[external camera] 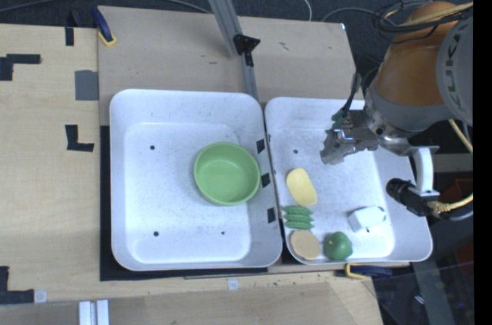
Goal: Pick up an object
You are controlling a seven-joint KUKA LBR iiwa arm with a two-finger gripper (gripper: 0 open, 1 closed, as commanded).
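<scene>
Camera view: pincer [336, 152] hovers over right bin [347, 110], above yellow object [300, 187].

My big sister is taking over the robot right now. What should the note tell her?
Gripper: over the right bin, upper part, nothing seen between its fingers; open or shut is unclear from this view.
Right bin things: yellow piece near the middle left, green ridged piece just below it, tan round piece and green ball at the front edge, white piece to the right.
Left bin: green bowl.
Done: nothing picked yet.
Left: lower onto one thing, probably the yellow piece as it looks nearest, grasp it, lift.
</scene>
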